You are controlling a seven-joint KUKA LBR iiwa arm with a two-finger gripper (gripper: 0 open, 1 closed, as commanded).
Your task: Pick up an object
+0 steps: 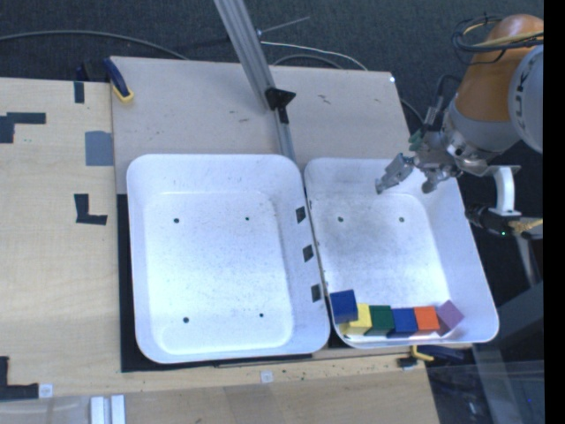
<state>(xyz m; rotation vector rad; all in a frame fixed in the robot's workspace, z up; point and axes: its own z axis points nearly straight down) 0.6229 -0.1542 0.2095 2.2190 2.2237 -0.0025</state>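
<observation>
**Six blocks lined up along the near wall of the right bin**

Altogether, two shallow white bins sit side by side on the wooden bench. Both are smooth plastic with rounded corners and a fine dark speckling across their floors. The left bin (pixel 150 237) has a bare floor with four small dark dots. The right bin (pixel 380 237) holds six small blocks, all pressed against its near wall in a row. From left to right they are a blue block (pixel 342 304) sitting slightly higher, a yellow block (pixel 358 322), a green block (pixel 380 318), a second blue block (pixel 404 321), an orange block (pixel 426 318) and a purple block (pixel 450 313) tilted at the corner. Each touches its neighbour.

One arm (pixel 494 87), grey with an orange band, reaches in from the right. Its gripper (pixel 410 177) hangs over the far right part of the right bin, well apart from the blocks. The two fingers stand spread apart with nothing between them.

A ribbed metal bar (pixel 252 56) slants across the far bench.
</observation>
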